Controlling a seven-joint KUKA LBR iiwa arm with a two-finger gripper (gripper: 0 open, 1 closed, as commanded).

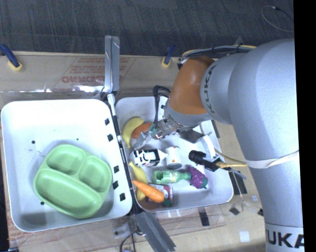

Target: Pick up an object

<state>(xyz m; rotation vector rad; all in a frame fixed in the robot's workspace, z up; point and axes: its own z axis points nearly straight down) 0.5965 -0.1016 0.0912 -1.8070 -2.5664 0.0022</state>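
Observation:
My gripper (159,129) reaches down into the right bin (224,195), at its upper left part. It hangs right beside an orange-red item (142,129) and a yellow banana (130,130). Below it lie a black-and-white patterned box (146,157) and a small white cup (173,155). Nearer the front wall are a green bottle (169,175), purple grapes (198,177), a carrot (148,191), a small can (166,193) and a second yellow piece (138,174). The wrist hides the gripper's tips.
The left bin (22,118) holds a green divided plate (72,180). A grey divider clamp (112,62) stands between the two bins. The arm's grey body (262,113) covers the right side of the bench.

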